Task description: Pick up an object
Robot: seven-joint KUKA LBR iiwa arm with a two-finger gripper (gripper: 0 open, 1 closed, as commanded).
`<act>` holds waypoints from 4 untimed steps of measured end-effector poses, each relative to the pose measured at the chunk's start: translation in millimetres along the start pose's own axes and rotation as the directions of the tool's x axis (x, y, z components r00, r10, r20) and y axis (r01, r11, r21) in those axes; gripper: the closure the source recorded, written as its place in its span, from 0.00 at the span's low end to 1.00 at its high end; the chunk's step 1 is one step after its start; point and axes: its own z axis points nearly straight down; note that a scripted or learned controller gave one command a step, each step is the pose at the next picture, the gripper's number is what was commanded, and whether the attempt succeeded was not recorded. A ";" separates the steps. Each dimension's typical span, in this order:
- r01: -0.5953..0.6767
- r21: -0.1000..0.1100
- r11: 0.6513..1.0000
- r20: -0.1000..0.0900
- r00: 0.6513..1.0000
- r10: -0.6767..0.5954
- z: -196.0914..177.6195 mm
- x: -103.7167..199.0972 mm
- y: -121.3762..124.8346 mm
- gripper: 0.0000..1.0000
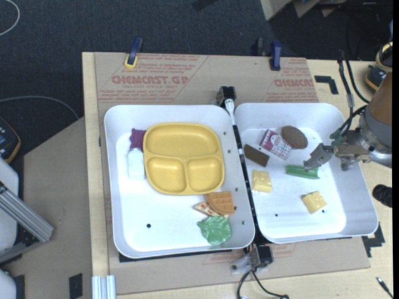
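**Gripper down at the green piece, grasp not confirmed**

Lowest in the frame, a green leaf (215, 228) lies in the left bin (118, 185), below a waffle (221, 202) and the yellow divided tray (184, 157). Rightward, the right bin (349, 220) holds two cheese cubes (262, 181), a brown block (255, 155), a packet (275, 144) and a flat green piece (302, 172). At centre right the gripper (317, 157) touches that piece; whether it is clamped I cannot tell. Closing comes next, I judge.
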 end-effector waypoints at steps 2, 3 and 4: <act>0.002 -0.005 1.000 0.000 1.000 -0.002 46.7 -9.7 0.6 0.00; 0.003 -0.005 1.000 -0.001 1.000 -0.003 110.1 -5.0 0.3 0.00; 0.004 -0.011 1.000 0.002 1.000 -0.004 134.8 -4.3 0.6 0.00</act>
